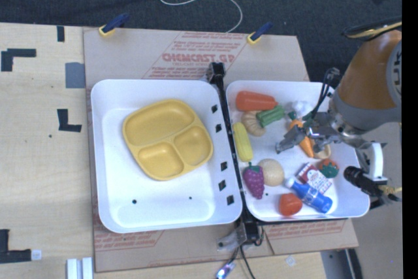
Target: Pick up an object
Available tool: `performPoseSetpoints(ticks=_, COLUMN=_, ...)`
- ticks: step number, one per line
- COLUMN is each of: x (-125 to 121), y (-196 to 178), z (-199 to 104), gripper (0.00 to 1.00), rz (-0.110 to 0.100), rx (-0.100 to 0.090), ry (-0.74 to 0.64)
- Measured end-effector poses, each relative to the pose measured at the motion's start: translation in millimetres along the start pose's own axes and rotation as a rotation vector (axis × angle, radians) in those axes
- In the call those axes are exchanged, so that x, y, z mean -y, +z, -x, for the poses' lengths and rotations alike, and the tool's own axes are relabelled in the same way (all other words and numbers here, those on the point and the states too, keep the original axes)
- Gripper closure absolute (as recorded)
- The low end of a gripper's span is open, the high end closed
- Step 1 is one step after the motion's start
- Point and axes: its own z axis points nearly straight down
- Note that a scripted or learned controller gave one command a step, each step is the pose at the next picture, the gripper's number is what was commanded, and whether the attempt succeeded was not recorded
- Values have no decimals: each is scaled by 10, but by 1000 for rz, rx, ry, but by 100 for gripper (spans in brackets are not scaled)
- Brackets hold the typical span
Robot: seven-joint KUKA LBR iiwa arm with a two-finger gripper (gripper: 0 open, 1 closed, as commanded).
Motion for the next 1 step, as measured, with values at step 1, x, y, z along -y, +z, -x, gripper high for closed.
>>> performPoseSetpoints(ticks=1, x=429, y=-1093, z=-704, gripper=0, rz=8, rx=0, ry=-7)
